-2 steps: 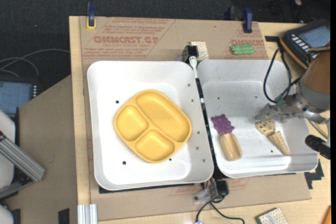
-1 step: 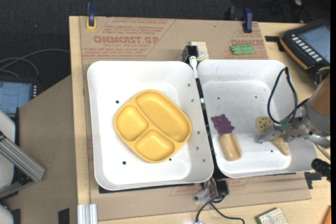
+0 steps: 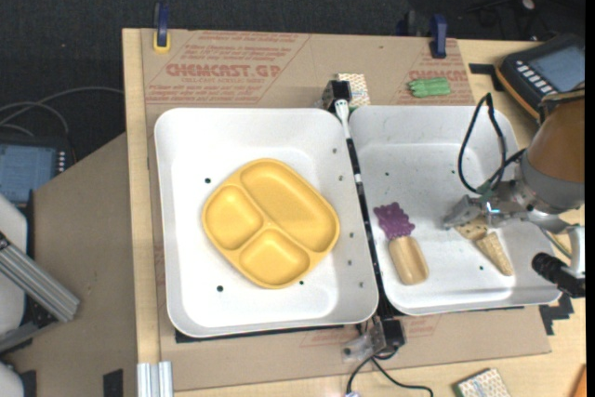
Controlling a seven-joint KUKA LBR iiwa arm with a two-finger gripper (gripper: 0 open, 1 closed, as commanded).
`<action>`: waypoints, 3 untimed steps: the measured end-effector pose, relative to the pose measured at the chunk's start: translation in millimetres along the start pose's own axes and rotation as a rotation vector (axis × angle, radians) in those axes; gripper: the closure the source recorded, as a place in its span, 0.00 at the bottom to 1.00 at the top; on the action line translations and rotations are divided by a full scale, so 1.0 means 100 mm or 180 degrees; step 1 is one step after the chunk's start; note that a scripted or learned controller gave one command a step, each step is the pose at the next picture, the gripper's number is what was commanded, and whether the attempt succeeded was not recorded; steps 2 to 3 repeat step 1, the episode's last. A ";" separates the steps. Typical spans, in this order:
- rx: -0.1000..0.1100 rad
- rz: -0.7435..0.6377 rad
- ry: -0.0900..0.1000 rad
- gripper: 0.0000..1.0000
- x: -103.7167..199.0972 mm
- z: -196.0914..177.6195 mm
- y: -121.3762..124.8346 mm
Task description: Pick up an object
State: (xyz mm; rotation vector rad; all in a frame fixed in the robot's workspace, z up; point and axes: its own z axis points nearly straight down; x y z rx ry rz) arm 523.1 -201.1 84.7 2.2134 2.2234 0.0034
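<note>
Presently, your claw [image 3: 476,220] sits low in the right bin [image 3: 418,144], toward the right of the frame, its tips down at the bin floor. Whether it is wide or narrow you cannot tell from this angle. A tan cone-shaped piece [image 3: 494,251] lies touching or just beside the tips, extending toward the lower right. Near the bin's lower left, a purple grape cluster [image 3: 394,219] rests just above a tan cylindrical piece [image 3: 408,260], the two touching or nearly so. The left bin [image 3: 186,163] carries a yellow three-compartment plate [image 3: 270,223], set at a tilt near its centre. On the tabletop [image 3: 242,70], a small green item [image 3: 429,87] lies above the right bin.
</note>
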 end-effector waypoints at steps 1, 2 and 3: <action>-0.0017 0.0015 -0.0015 1.00 -0.04 -0.13 0.00; -0.0017 0.0015 -0.0015 1.00 -0.04 -0.13 0.00; -0.0017 0.0015 -0.0015 1.00 -0.04 -0.13 0.00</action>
